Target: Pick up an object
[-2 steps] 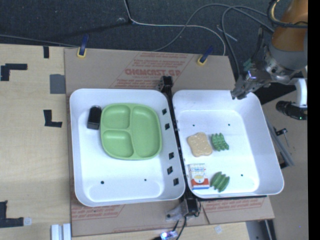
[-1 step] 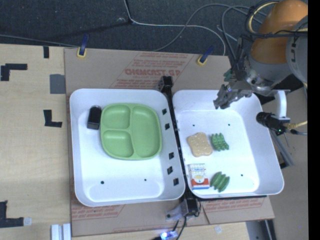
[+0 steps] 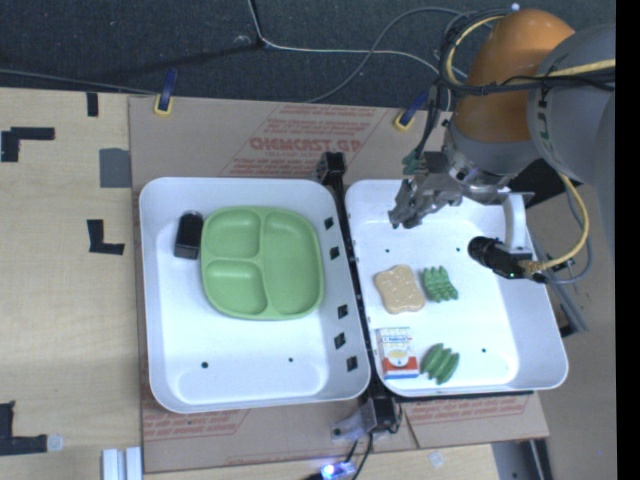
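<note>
Four items (image 3: pixel 400 290) below (well apart from) the jaws (image 3: pixel 408 214).

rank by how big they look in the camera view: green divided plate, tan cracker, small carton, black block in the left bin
1. green divided plate
2. tan cracker and small carton: look alike, not ranked
3. black block, slightly smaller

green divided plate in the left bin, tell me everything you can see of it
The light green, rounded-square plastic plate has three compartments: two smaller ones along its far side and one wide one along its near side, split by raised ridges. It looks smooth and matte, and nothing lies in it. It lies flat, right way up, on the floor of the shallow white left bin, toward the bin's far half. A small black block sits by its left edge, touching or nearly so; I cannot tell which.
</note>
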